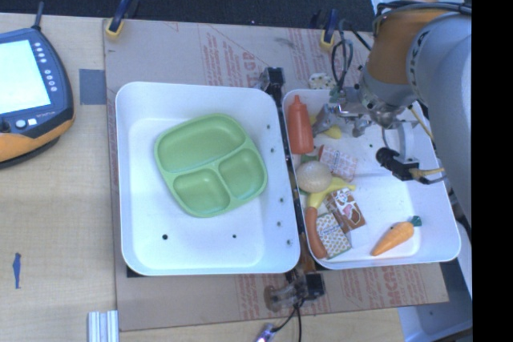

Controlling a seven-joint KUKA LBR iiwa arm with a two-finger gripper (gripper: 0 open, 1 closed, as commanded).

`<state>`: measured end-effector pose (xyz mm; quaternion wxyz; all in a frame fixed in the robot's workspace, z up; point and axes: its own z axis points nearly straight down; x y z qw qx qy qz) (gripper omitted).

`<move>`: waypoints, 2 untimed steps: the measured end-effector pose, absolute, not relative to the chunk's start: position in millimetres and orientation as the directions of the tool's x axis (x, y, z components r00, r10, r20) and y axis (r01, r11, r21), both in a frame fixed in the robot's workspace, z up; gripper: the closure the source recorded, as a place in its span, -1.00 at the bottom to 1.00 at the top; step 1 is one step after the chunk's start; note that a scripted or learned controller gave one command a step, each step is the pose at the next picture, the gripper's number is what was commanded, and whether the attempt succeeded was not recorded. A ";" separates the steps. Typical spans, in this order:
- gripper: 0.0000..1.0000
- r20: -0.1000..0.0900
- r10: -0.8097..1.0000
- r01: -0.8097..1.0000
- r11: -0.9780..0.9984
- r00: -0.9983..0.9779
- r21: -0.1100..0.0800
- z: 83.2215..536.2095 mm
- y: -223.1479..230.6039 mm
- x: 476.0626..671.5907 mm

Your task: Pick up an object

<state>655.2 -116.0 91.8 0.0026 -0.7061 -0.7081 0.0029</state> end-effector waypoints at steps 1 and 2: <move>-1.00 -0.001 1.000 1.000 0.006 -0.006 -0.005 91.4 -105.4 562.9; -1.00 -0.001 1.000 1.000 0.006 -0.006 -0.004 91.5 -124.7 530.4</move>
